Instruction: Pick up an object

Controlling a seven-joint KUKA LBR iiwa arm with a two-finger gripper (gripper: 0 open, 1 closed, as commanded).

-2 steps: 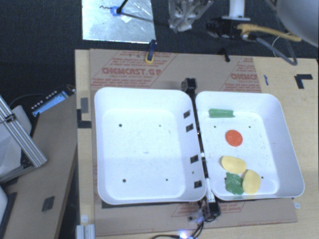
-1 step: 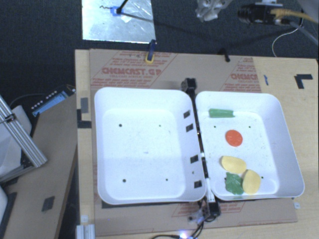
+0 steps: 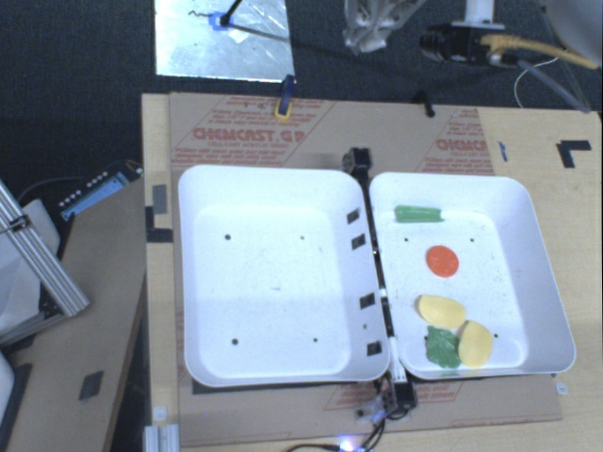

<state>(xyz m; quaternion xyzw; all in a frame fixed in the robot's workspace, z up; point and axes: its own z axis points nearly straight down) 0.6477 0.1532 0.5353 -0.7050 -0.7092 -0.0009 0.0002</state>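
Gripper (image 3: 375,28): hung at the far edge of the scene, above the dark floor beyond the bench, well apart from both bins; whether it was released or clenched could not be told, and nothing showed in its grasp.
Right bin (image 3: 535,229): shallow, white, lay touching the left bin along the middle seam; it carried all the objects.
Green stick (image 3: 418,214): lay flat near the far wall of the right bin, long side running left to right.
Orange disc (image 3: 443,261): sat near the middle of the right bin, apart from the green stick and nearer than it.
Yellow oval piece (image 3: 440,310): lay on the near side of the right bin, just nearer than the orange disc.
Second yellow piece (image 3: 476,343): lay just right of the green lump, close to the near wall.
Green lump (image 3: 441,347): sat between the two yellow pieces, touching both as far as could be judged.
Left bin (image 3: 203,191): white, on the brown printed board.
Foil sheet (image 3: 224,24): lay on the floor at far left.
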